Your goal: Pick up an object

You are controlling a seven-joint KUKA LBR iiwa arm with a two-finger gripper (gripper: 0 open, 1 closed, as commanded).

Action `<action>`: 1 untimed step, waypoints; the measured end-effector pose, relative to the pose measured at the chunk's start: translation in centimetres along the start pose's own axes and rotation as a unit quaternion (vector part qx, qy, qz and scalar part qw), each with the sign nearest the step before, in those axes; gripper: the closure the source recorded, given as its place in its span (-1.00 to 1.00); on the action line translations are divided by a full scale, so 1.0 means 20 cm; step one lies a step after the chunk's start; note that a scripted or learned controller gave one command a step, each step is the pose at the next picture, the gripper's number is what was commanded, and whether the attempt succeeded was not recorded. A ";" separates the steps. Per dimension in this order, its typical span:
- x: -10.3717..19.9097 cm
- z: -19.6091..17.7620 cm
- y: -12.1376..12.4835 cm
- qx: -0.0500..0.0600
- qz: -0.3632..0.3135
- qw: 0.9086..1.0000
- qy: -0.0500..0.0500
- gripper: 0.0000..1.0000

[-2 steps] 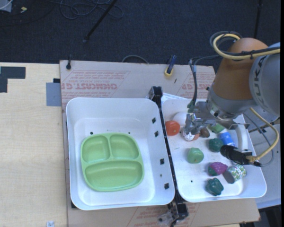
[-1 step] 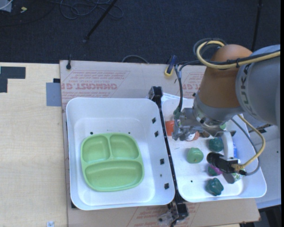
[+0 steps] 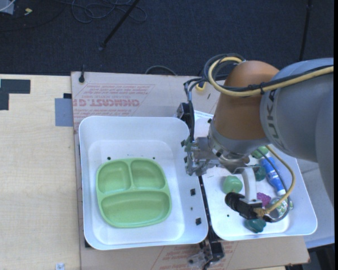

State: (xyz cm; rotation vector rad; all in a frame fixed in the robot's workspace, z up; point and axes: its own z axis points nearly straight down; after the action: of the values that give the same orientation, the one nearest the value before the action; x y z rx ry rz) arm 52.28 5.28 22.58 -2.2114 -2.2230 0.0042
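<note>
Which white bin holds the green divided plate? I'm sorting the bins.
The left bin holds the green plate. The right bin, under the arm, holds small mixed items instead.

Looks like a robotics lab / test setup, not a home. Evidence: big grey industrial arm (image 3: 293,106) w/ orange band over a plywood bench (image 3: 28,196), two white bins (image 3: 135,129) sat on flattened cardboard (image 3: 124,99), loose cables (image 3: 96,4) on dark carpet behind, black tape patches (image 3: 8,91) on the wood. Green divided plate (image 3: 133,193) & small toys in the bins = test props.
</note>
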 end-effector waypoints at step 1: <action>0.27 -0.05 -0.10 0.000 0.000 1.000 0.000 1.00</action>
State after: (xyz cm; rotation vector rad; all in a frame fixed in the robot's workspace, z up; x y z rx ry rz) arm 50.21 10.73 23.52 -2.2119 -2.2242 0.0042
